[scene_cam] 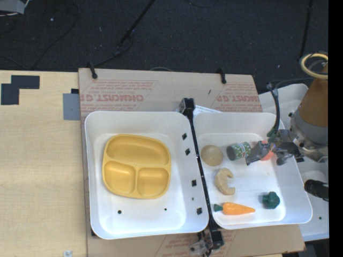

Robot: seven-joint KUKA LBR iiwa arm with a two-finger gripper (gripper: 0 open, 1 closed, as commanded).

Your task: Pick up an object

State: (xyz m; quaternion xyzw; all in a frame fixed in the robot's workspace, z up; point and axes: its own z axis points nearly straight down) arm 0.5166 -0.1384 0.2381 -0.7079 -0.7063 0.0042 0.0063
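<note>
A single fixed camera hangs above the bench [37, 159] and looks down at a slant, so the dark floor beyond the bench fills the top of the frame. The left bin [96, 127] sits near the centre, with the right bin [292, 210] just beside it toward the right edge. It stands far enough back to take in both bins whole.

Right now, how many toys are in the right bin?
5: ball top left, can beside it, cashew middle, carrot in front, green lump front right. The gripper may hide more.
</note>
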